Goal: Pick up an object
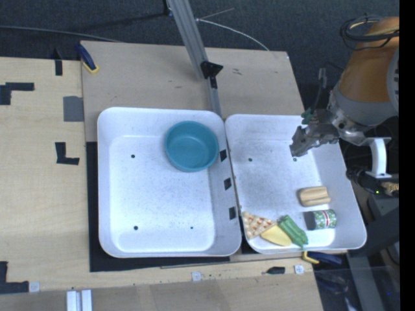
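Observation:
My gripper hangs over the upper right part of the right bin, well above the objects there. In that bin's lower right corner lie a tan block, a small green-labelled can, a green vegetable toy, a yellow wedge and a patterned pizza-slice toy. A blue bowl sits in the upper part of the left bin. I see nothing between the fingers.
A grey metal pole slants down from the top to the divide between the bins. A blue-yellow clamp sits at the board's upper left corner. Black tape marks lie on the bench at left.

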